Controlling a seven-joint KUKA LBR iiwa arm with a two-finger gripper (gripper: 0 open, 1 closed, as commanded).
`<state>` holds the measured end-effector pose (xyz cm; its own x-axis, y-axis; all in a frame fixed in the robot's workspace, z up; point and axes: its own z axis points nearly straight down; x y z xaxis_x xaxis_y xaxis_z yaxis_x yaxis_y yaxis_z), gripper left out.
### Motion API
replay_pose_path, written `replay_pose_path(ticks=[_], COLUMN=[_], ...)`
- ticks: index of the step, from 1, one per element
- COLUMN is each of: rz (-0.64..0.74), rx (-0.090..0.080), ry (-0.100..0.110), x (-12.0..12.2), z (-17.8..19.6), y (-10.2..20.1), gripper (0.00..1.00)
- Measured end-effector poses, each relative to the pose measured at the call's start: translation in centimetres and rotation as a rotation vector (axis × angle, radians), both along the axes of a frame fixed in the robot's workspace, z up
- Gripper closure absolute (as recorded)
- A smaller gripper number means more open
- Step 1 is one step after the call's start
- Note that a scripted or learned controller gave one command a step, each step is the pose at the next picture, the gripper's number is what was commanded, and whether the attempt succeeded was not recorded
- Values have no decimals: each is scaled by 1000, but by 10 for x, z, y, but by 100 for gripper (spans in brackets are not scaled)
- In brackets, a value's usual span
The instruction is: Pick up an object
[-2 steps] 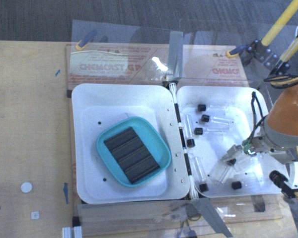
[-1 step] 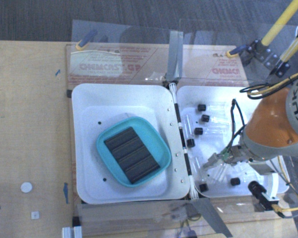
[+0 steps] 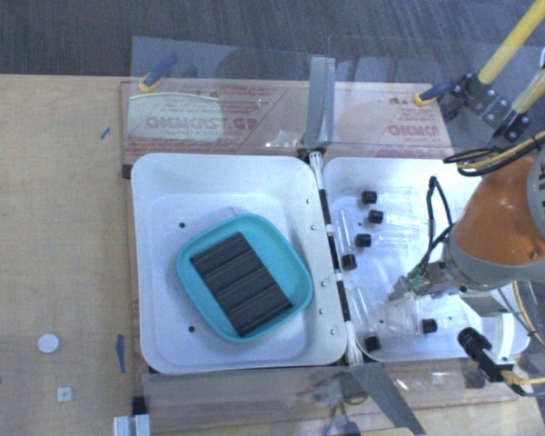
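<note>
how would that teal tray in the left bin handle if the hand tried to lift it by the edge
The teal tray looks like thin moulded plastic, so probably stiff but light. The dark ribbed block lying in it likely adds weight off the rim, so an edge grasp may tip it. Its smooth, rounded rim may also be slippery. It sits askew in the left bin, leaving room around it.

We look down at a slant from above the tan wooden bench (image 3: 54,243), both shallow white plastic bins (image 3: 154,271) in view, the grey-and-orange arm (image 3: 504,230) at right.
</note>
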<state>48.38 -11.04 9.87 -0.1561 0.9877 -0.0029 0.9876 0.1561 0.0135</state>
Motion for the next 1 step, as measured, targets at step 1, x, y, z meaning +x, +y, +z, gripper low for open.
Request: replay_pose_path(ticks=[1], rz=[73], rx=[-1], ry=[12], x=[112], z=[86], y=[44], gripper=[100])
